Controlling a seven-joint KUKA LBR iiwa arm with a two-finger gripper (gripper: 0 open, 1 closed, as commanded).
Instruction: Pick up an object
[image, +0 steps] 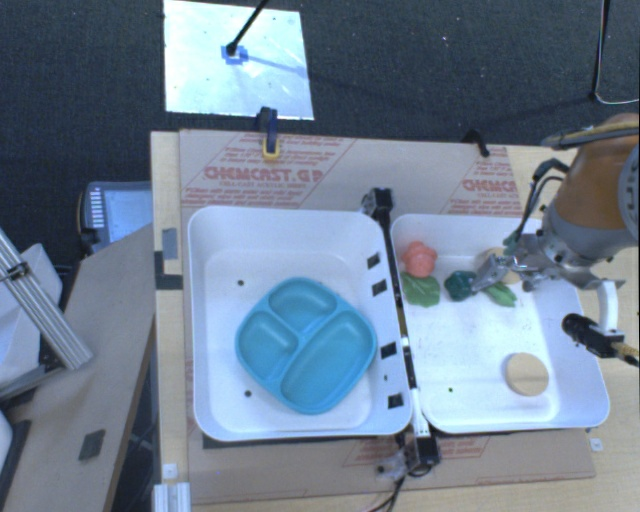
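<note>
1. Nearest the camera, well below the claw: tan round disc (526, 374) lying flat in the right bin (590, 400), apart from everything else.
2. Far to the claw's left, in the left bin (215, 240): blue sectioned plate (305, 343), lying flat, nothing on it.
3. At the claw's level: claw (492, 272) low over the right bin, reaching in from the right under the grey arm with its orange band (597, 185). Opening width of the claw too blurred to judge; nothing visibly held.
4. Touching or just left of the claw tip: dark green round piece (461, 285), looking like the likeliest target. Just under the tip, a light green leafy piece (500, 294).
5. Further left, beside the divider: green flat piece (421, 291), with an orange-pink lump (419, 258) just above it, the two touching or nearly so.
6. Risks, as a judgement: crowded cluster, so a closing claw could catch two pieces at once, or nudge the dark green piece aside toward its neighbours and shut on nothing. Small rounded shapes also liable to squirt out sideways under an off-centre pinch.
</note>
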